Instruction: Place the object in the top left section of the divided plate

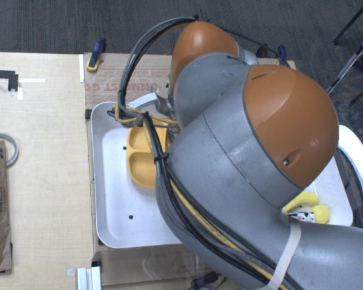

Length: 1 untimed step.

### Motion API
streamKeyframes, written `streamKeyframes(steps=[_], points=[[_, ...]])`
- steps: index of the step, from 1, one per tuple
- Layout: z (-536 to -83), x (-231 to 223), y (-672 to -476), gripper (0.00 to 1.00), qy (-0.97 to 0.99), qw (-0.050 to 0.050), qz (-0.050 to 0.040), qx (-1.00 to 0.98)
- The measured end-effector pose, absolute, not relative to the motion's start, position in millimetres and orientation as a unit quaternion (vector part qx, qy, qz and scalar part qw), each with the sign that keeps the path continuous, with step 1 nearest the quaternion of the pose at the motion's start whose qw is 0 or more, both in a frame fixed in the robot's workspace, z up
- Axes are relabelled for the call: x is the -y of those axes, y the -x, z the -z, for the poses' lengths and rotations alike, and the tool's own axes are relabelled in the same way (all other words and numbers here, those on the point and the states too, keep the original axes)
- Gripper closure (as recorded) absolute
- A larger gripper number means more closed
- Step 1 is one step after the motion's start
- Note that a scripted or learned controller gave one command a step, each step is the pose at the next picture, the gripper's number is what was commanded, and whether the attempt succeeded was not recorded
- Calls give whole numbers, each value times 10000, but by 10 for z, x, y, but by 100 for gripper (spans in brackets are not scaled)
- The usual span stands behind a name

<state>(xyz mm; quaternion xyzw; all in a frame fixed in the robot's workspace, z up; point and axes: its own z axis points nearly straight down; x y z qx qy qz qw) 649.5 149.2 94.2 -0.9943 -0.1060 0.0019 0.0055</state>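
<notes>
the grey arm [242, 162] with its orange caps reaches in from the right and covers most of the two bins, and its bulk hides the claw, so i cannot tell what state the claw is in or whether it carries anything. the yellow divided plate [142, 159] lies in the left white bin [109, 210], toward the bin's upper right part, with only its left side showing past the arm; two of its sections can be made out, one above the other, and a bundle of black and yellow cables crosses over them. in the right bin [351, 150], at its near edge, a small yellow toy [307, 207] with a white and dark patch peeks out beside the arm; this is probably the object to be moved, though too little of it shows to be sure. judging by its look, it is a light plastic or rubber piece, stiff enough to take a pinch, perhaps a little smooth and rounded, so it could slip or roll if squeezed at its edge. the safest hold would seem to be across its narrow middle, from straight above, with a gentle squeeze. the plate looks like light plastic and might slide if bumped.
</notes>
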Motion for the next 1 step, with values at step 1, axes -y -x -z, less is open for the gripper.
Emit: streamKeyframes(steps=[1], points=[[-952,-1367,-6509,100,9935,139,-20,1131]])
